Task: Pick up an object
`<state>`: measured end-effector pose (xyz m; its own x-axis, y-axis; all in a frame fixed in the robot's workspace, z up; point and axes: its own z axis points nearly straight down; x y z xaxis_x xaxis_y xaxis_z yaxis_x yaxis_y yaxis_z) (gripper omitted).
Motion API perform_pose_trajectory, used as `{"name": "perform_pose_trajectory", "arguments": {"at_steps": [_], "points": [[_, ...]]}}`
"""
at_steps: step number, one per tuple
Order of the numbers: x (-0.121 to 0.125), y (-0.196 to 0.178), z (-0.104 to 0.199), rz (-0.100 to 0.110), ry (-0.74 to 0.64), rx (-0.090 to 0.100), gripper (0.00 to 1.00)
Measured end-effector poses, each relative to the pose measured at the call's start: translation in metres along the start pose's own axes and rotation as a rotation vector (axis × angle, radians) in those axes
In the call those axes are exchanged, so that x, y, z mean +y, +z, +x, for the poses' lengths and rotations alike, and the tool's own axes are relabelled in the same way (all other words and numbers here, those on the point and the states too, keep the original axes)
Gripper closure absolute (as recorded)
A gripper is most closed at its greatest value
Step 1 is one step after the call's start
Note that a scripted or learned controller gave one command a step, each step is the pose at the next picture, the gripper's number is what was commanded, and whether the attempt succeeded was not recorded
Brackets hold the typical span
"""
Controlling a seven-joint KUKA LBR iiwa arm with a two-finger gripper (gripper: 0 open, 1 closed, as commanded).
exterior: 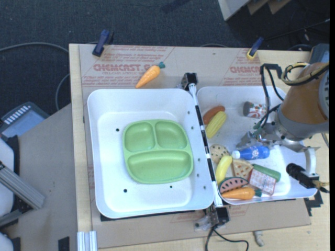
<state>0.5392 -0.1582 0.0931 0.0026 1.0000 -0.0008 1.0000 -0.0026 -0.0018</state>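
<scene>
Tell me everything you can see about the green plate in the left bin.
The green plate is a pale green tray with rounded corners, divided into three compartments: two small ones at the far side and one long one at the near side. It looks like smooth plastic. It lies flat, right side up, near the middle of the left bin, slightly turned against the bin's edges. Nothing lies in its compartments, and only the bin floor touches it.
</scene>
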Motion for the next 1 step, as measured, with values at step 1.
{"name": "perform_pose_trajectory", "arguments": {"at_steps": [1], "points": [[0.0013, -0.0105, 0.0009, -0.004, -0.002, 0.0, 1.0]]}}
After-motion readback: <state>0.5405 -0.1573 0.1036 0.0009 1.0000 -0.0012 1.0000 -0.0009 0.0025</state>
